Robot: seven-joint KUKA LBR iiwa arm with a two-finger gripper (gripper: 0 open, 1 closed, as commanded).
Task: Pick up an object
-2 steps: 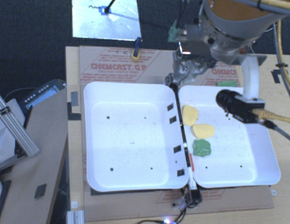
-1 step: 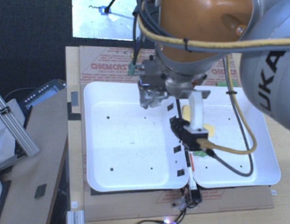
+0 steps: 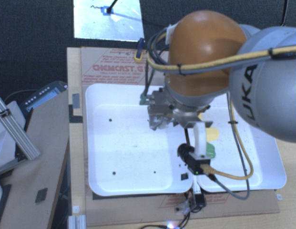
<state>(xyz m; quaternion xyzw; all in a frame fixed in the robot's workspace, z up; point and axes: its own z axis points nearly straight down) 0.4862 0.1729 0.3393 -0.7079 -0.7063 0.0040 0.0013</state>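
arm (image 3: 219,66) bent low, tool (image 3: 159,120) over bins (image 3: 114,175)

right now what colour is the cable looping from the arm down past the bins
Yellow, seen in the camera view: the cable runs along the arm and loops down to the bench front.

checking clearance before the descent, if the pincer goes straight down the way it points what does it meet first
Probably the bare white floor of the left bin. The pincer hangs above it near the bins' shared edge, with nothing seen beneath, though depth is hard to judge from this slant.
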